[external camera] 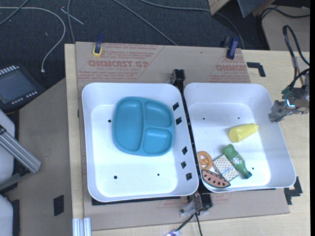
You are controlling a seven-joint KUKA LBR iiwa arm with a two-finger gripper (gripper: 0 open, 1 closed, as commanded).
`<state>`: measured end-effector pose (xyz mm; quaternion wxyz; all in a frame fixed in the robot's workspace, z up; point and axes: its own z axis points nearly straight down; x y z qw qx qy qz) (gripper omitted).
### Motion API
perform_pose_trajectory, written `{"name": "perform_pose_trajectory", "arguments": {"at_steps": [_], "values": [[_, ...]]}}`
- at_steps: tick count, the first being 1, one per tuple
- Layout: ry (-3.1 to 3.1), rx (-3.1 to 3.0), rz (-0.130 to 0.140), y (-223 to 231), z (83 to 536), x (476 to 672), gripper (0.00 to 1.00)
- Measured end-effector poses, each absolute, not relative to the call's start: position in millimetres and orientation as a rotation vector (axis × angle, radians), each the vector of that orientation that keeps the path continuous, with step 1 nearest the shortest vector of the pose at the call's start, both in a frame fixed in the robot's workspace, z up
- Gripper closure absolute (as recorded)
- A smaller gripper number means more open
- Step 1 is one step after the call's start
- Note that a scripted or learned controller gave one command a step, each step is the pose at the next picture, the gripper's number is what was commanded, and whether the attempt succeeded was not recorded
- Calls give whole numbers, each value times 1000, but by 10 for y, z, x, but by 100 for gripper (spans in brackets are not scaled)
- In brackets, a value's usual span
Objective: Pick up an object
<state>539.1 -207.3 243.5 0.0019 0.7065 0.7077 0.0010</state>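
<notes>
White bin (263,95) rim — gripper (279,111) outside

Two blue clamps (99,44) pinned the cardboard sheet (162,63) at my bench's far edge. Loose cables (54,14) trailed across the dark floor beyond.

Robot lab: clamped cardboard bench (147,63), loose cables (54,14), floor monitor (17,85).

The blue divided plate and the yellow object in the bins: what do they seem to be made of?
The blue divided plate looks like moulded plastic with a matte finish: uniform colour, soft rounded compartment ridges, no strong glare. The yellow object also seems plastic, smooth and slightly glossy, perhaps toy food; its small size leaves this uncertain.
</notes>
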Motion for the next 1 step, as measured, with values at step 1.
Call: {"name": "perform_pose_trajectory", "arguments": {"at_steps": [1], "values": [[2230,2216,3,-1510,2464,5452,100]]}}
